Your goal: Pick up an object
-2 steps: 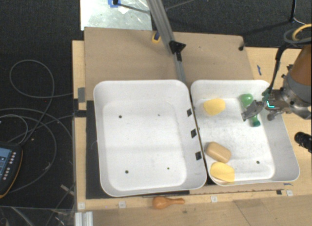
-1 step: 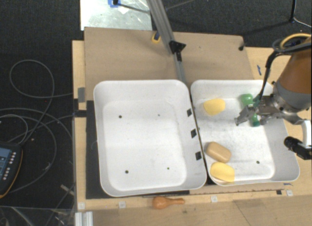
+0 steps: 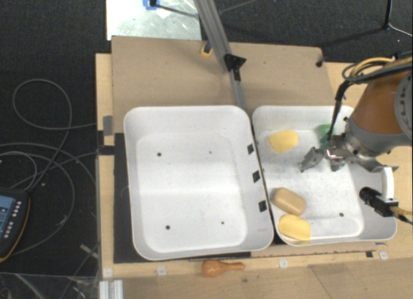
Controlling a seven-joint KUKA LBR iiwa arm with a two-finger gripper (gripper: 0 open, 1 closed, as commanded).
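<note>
Metal two-finger gripper (image 3: pixel 315 159), fingers apart and holding nothing, low over right-hand shallow white plastic bin (image 3: pixel 377 230), poised to grasp. Pale yellow rounded lump (image 3: pixel 283 141) near, at ten o'clock; tan oval block (image 3: pixel 288 201) well apart, at seven.

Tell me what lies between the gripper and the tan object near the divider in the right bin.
Only bare white bin floor separates the gripper from the tan object in the camera view.
</note>
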